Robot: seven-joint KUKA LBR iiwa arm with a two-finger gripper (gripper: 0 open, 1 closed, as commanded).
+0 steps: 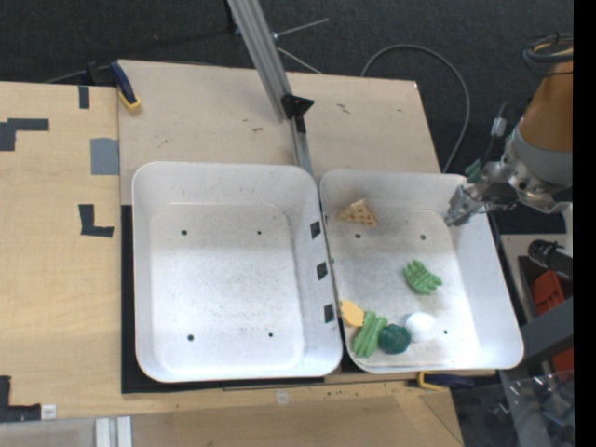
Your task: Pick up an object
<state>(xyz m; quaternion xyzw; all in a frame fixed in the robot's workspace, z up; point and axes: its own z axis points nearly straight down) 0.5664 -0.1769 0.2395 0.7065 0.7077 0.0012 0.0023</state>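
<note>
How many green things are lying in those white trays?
3, all in the right bin: a leafy piece alone mid-bin, a stalk-like piece by the near wall, and a dark green lump beside it, against a white ball.

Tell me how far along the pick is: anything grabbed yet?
Nothing looks picked yet. The gripper sits at the right bin's upper right rim with no object seen between its fingers. The tan wedge, green leafy piece, white ball, dark green ball, green stalk and yellow piece all lie on the bin floor. Left to do: descend, grasp, lift.
</note>
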